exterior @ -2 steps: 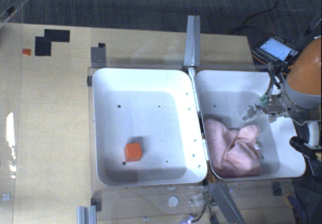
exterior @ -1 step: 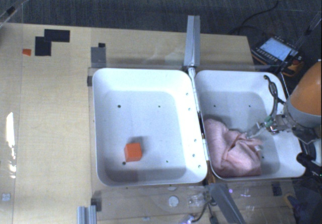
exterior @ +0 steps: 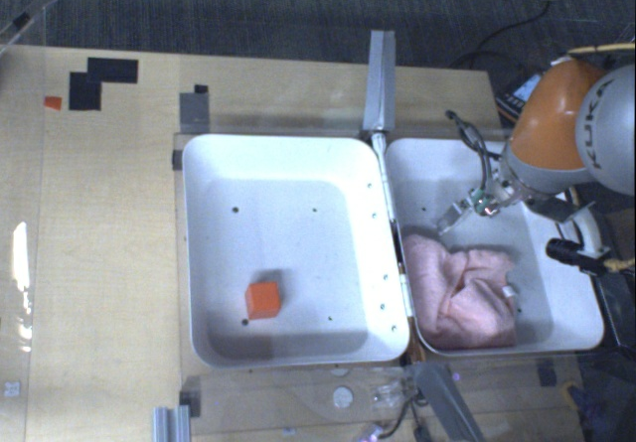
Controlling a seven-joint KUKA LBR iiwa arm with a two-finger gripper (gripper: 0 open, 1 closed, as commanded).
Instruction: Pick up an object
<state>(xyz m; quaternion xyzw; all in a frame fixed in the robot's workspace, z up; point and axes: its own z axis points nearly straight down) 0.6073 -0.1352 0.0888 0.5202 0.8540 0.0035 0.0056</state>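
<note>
A crumpled pink cloth (exterior: 465, 296) lies in the near half of the right shallow white bin (exterior: 566, 326). The gripper (exterior: 467, 210) hangs above the cloth's far edge, apart from it; whether its jaws are spread cannot be told. A small orange block (exterior: 263, 300) sits left of the cloth, in the left white bin (exterior: 209, 231) on the pale wooden counter (exterior: 89, 261).

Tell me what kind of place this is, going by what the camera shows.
Probably a robotics lab's grasping test bench. Two shallow white bins, the left bin and the right bin, sit on a wooden bench, holding test items: an orange block and a pink cloth. A grey-and-orange arm reaches in.
</note>
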